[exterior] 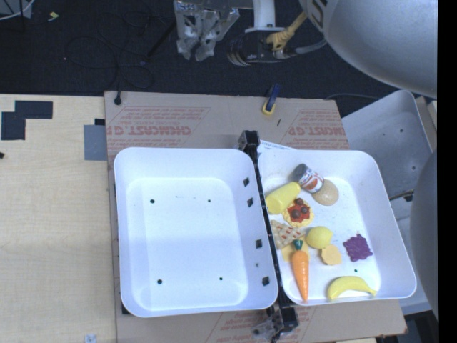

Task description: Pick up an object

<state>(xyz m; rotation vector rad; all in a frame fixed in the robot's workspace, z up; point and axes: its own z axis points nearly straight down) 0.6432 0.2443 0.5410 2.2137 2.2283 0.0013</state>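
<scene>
My gripper (203,38) hangs high above the far edge of the bench, well behind both bins and over the dark floor. The right bin (389,213) holds several toy foods: a yellow cylinder (282,197), a small can (307,179), a tan round piece (327,192), a red-topped pizza slice (298,211), a waffle (285,232), a lemon (319,236), purple grapes (357,247), a carrot (300,272) and a banana (350,286). The gripper is far from all of them.
The left bin (125,227) sits beside the right one, joined by a black clip strip (258,220). Both rest on a cardboard sheet (186,123). A blue and yellow clip (270,100) lies on the cardboard's far edge. The grey arm (378,27) fills the top right.
</scene>
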